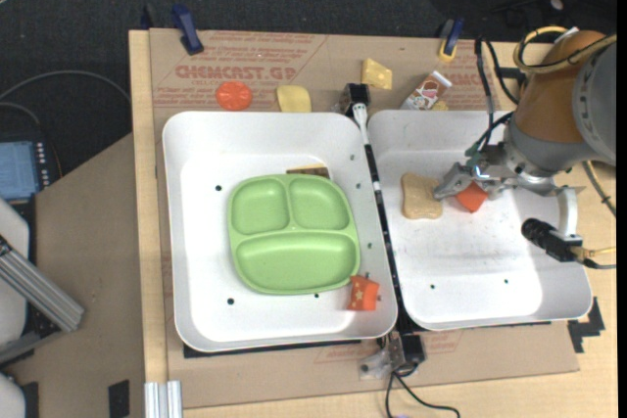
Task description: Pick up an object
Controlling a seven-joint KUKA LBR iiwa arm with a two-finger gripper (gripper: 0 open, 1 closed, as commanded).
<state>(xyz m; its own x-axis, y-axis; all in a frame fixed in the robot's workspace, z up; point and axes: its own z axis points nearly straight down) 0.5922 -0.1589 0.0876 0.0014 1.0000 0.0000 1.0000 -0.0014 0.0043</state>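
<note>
Gripper [468, 185] low in the right bin [509, 299] near its back edge, fingers closed on an orange block [473, 200], just beside a tan toast piece [421, 198].

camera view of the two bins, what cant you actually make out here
- Gripper in the camera view: the wrist above covers its fingers, so their state is unclear.
- Orange block: partly under the gripper; whether it is touched is unclear.
- Brown item behind the green plate: the plate's rim hides most of it.
- Small packet above the right bin: print too small to read.
</note>
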